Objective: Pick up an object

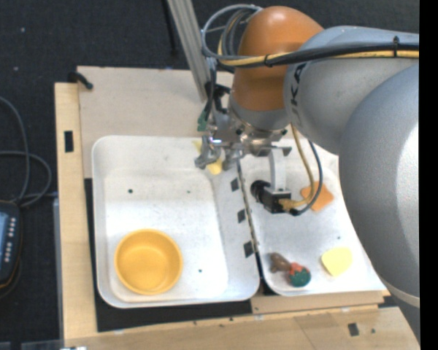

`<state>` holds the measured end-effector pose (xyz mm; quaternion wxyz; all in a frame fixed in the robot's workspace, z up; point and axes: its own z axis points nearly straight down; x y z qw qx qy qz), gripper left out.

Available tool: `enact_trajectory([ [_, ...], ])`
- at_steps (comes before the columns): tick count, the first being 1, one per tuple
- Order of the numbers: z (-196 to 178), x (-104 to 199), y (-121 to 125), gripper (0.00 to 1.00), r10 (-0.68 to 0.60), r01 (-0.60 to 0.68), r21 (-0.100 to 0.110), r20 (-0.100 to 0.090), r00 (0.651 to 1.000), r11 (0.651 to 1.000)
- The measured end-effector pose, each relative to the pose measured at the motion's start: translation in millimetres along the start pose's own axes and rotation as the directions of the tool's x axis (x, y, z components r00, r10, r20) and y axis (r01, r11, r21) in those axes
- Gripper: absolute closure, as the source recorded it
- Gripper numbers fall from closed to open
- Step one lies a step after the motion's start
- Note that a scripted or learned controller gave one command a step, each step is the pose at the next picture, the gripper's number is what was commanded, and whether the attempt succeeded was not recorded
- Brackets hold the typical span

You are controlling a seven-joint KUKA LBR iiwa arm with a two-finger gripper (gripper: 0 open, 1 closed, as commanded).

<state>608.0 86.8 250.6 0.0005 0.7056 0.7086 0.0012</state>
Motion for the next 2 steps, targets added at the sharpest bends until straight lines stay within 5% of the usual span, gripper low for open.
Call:
enact_trajectory([
  [1,1.9,-1.6,0.2,1.00,0.002,-0.002,0.002,0.002,1.000,1.000],
  [2,1.8,-1.6,0.2,0.00,0.001,-0.001,0.003,0.002,1.000,1.000],
])
